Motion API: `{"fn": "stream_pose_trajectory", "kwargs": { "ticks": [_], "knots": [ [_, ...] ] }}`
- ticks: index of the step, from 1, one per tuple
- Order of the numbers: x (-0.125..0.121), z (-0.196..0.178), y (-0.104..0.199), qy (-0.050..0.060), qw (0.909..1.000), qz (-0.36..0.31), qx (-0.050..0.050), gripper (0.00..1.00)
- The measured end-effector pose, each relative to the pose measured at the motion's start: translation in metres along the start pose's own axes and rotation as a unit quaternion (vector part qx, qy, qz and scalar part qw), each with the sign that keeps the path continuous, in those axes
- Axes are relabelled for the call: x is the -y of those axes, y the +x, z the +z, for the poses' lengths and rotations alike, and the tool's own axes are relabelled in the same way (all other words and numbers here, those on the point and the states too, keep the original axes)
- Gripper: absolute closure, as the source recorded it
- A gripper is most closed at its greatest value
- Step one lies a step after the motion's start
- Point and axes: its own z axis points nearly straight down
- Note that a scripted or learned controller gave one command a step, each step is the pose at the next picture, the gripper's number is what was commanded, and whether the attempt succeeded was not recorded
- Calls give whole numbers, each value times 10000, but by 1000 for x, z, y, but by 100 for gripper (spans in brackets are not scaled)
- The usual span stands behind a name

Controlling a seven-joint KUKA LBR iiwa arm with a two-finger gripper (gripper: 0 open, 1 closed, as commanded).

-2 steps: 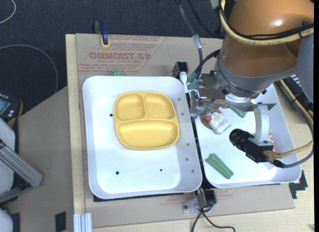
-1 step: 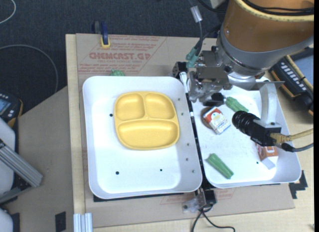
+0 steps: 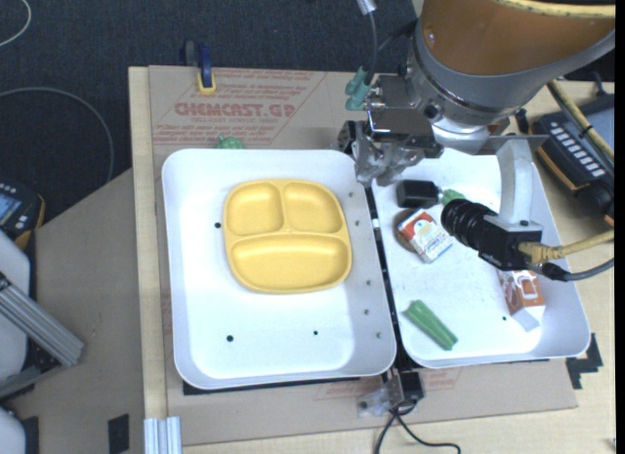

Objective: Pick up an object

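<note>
My gripper (image 3: 377,165) hangs low over the far left corner of the right bin (image 3: 562,330), close to the wall between the two bins. Just to its right lies a small black block (image 3: 417,191). An orange and white carton (image 3: 424,234) rests a little nearer the front. A green stick-shaped piece (image 3: 431,324) lies near the front of the bin. At the right side sits a brown and white packet (image 3: 524,294). I see nothing held under the gripper.
The left bin (image 3: 195,276) holds a yellow divided plate (image 3: 287,235). A small green scrap (image 3: 230,142) lies on the board behind that bin. A blue and yellow clamp (image 3: 205,67) stands at the board's far edge. The arm covers the right bin's far side.
</note>
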Motion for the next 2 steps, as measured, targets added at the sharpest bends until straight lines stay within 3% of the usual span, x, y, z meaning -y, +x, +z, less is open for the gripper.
{"fn": "stream_pose_trajectory", "kwargs": {
  "ticks": [1, 2],
  "knots": [
    [1, 64, -57, 67, 10000, 48, 25, 100],
    [1, 78, -122, 43, 10000, 52, 17, 100]
  ]
}}
